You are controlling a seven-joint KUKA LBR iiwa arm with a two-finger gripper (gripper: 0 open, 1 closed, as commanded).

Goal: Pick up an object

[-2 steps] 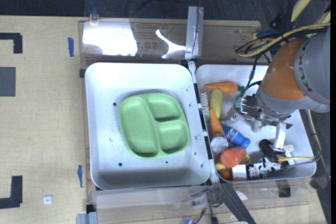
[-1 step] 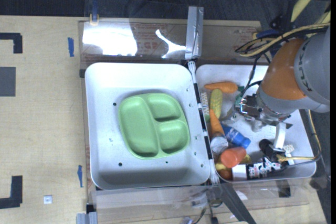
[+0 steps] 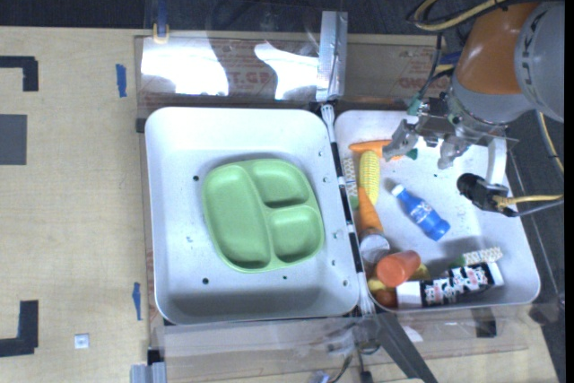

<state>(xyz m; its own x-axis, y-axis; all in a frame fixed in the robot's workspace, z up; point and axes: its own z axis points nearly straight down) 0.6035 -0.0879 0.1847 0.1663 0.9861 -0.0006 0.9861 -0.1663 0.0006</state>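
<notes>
In the camera view my gripper (image 3: pixel 421 150) hangs open over the back of the right bin (image 3: pixel 516 238), with nothing between its fingers. A blue bottle with a white cap (image 3: pixel 420 213) lies just in front of it on the bin floor. Against the bin's left wall lie a yellow corn cob (image 3: pixel 368 175) and an orange carrot (image 3: pixel 368 209). An orange cup (image 3: pixel 397 267) lies near the front left corner. A black-and-white tube (image 3: pixel 457 282) rests along the front wall.
The left bin (image 3: pixel 170 193) holds a green divided plate (image 3: pixel 265 213). A clear panel (image 3: pixel 233 58) and a metal post (image 3: pixel 333 54) stand behind the bins. A black fitting with a yellow cable (image 3: pixel 480 188) hangs from the arm over the right bin's right side.
</notes>
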